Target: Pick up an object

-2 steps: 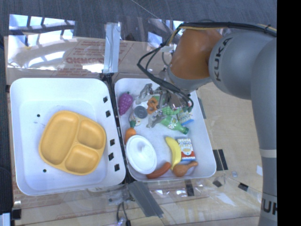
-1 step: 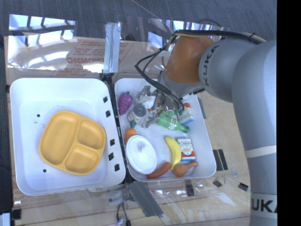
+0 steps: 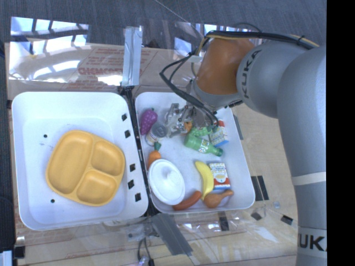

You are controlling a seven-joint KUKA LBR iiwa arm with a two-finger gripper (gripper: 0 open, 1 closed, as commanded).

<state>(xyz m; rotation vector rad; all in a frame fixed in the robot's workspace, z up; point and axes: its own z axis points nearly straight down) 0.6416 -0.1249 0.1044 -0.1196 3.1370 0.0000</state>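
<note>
Camera view, places given from the right bin (image 3: 247,173):

- The right bin is a shallow white tray on the tabletop (image 3: 266,143), and the arm (image 3: 288,82) comes in over its upper right corner, the orange band above the wrist hanging over the bin's top edge.
- The claw (image 3: 178,118) is low in the upper middle of this bin, a tangle of metal parts among the objects. I cannot tell how far it is open, and nothing shows clearly between its fingers.
- Just left of the claw, near the bin's upper left corner, lies a bunch of purple grapes (image 3: 148,120).
- Just right of the claw, toward the bin's right wall, lies a green bottle (image 3: 198,141) on its side, with a small carton (image 3: 220,136) touching it on the far side.
- At the bin's left wall, below the grapes, sits a carrot (image 3: 155,157).
- In the lower left of the bin stands a white bowl (image 3: 166,181).
- Right of the bowl lies a banana (image 3: 204,176), and beside it, toward the right wall, a small box (image 3: 219,175).
- Along the bin's bottom edge lie a sausage (image 3: 187,201) and a brown piece of toy food (image 3: 216,198).
- Left of the right bin, touching it, is the left bin (image 3: 33,115), which holds a yellow divided plate (image 3: 84,167).
</note>
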